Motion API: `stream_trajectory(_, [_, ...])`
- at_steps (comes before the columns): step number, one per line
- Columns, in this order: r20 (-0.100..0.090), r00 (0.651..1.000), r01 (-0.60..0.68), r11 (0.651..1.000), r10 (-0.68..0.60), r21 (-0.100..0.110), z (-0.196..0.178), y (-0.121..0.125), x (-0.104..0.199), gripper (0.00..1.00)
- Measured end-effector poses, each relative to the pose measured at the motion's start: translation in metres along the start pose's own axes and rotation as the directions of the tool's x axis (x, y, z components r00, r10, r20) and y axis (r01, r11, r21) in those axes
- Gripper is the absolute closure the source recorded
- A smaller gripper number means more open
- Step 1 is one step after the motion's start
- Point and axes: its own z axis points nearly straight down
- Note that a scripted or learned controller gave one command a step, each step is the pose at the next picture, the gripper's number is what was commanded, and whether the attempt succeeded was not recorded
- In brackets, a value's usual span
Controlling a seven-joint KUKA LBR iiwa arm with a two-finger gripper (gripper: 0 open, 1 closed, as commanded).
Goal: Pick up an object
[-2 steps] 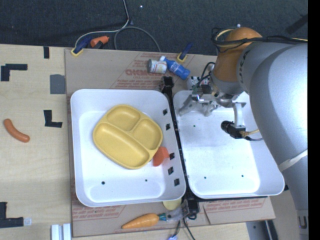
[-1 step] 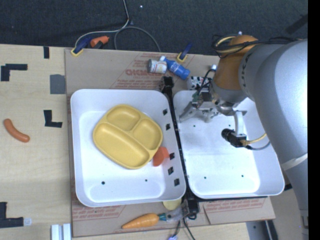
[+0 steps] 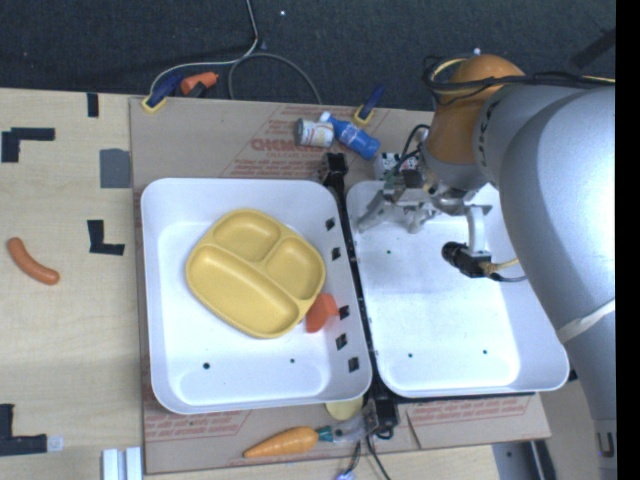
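Two bins (image 3: 165, 268) — one plate (image 3: 255, 271), one carrot (image 3: 280, 442).

One fixed camera looked down at a slant on the left bin (image 3: 160, 268) and right bin (image 3: 450, 368), fairly near; the arm (image 3: 550, 168) entered from three o'clock.

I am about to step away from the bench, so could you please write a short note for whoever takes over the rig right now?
Gripper: low over the far left corner of the right bin; no object seen in it.
Left bin: yellow divided plate, with a small orange piece against its near right edge.
Outside the bins: toy carrot on the near edge of the bench, sausage far left, blue and white bottle behind the bins.
Done: nothing picked up yet.
Left: grasp and lift one object.
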Motion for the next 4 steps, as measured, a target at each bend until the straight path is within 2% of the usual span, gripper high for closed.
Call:
stream_trajectory(1, [0.001, 1.000, -0.003, 1.000, 0.003, -0.003, -0.001, -0.025, 0.005, 0.00])
stream_trajectory(2, [0.000, 1.000, 0.000, 1.000, 0.000, 0.001, 0.000, 0.000, 0.001, 0.00])
stream_trajectory(3, [0.002, 1.000, -0.003, 1.000, 0.003, -0.005, -0.001, -0.024, 0.002, 0.00])
stream_trajectory(4, [-0.001, 1.000, -0.001, 1.000, 0.001, -0.004, 0.000, 0.001, -0.011, 0.00])
